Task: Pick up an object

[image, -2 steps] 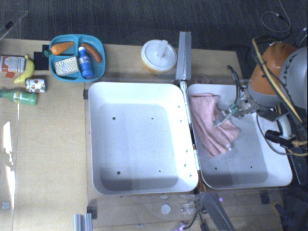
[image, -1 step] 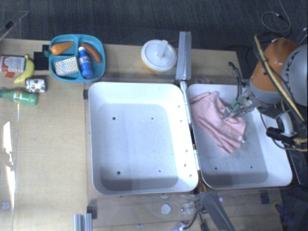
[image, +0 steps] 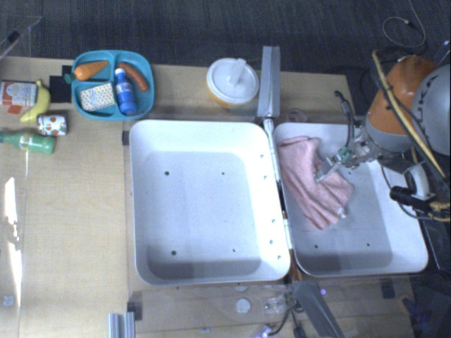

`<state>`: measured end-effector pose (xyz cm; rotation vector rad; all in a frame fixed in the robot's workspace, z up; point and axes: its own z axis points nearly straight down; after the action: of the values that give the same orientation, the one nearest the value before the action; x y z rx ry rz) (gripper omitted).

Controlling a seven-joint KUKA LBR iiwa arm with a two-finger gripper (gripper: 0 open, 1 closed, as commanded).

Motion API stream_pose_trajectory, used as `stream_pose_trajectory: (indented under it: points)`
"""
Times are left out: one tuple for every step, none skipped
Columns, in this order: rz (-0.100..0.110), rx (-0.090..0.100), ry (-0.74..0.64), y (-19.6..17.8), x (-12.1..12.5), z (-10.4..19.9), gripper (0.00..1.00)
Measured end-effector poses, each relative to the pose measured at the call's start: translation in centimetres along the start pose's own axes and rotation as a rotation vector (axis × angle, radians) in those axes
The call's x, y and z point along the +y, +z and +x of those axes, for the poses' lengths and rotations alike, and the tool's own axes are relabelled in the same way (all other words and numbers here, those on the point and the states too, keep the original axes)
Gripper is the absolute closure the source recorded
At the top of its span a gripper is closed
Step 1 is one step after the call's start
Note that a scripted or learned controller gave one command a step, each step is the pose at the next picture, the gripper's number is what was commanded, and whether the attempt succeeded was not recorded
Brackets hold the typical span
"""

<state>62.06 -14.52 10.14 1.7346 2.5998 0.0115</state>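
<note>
Several small things lie at the far left of the bench: a carton, a banana just beside it, a can on its side below, and a green bottle lying flat under that. Next to the right is a blue tray with compartments, holding a carrot, a blue bottle, an orange-brown piece and a pale square item.

Below and right of the tray sits the left bin, its white floor bare. Behind its far right corner stands a white lidded cup, and just beside the cup a grey bar runs down toward the seam between the two bins.

The right bin holds a pink cloth, crumpled along the bin's left side, near the dividing wall. The gripper is low over the cloth's upper right edge and seems to touch it. Whether it is spread, pressed together or pinching the fabric cannot be told from this angle. The arm, with its orange band, reaches in from the right over the bin's far corner, with cables looping around it.
</note>
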Motion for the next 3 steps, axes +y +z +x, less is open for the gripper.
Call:
stream_pose_trajectory:
  points:
    - [0.003,0.001,-0.019,1.0,-0.2,1.1,0.0]
    - [-0.004,0.0,-0.019,-0.2,0.1,1.2,1.0]
    - [0.009,0.005,0.063,-7.3,6.6,2.5,1.0]
